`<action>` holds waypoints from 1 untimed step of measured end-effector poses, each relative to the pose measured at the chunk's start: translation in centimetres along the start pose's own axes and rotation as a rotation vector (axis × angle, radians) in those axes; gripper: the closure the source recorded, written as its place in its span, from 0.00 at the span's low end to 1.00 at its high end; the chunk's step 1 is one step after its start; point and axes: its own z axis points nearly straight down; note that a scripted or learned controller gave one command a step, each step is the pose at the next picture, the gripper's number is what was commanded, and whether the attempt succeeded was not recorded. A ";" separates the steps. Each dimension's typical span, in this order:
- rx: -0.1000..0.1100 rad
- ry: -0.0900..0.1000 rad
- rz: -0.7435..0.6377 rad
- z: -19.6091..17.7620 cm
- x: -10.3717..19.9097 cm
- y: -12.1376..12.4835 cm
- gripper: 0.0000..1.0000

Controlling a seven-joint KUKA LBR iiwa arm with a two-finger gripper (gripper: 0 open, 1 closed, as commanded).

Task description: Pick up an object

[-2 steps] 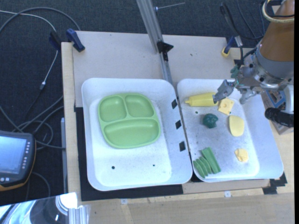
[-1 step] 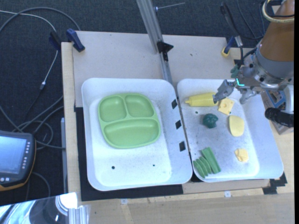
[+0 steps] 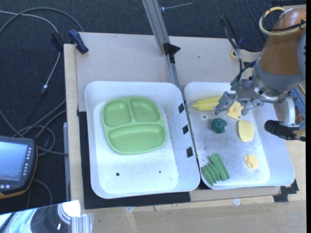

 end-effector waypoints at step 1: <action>0.002 0.000 0.000 6.1 0.3 0.5 0.00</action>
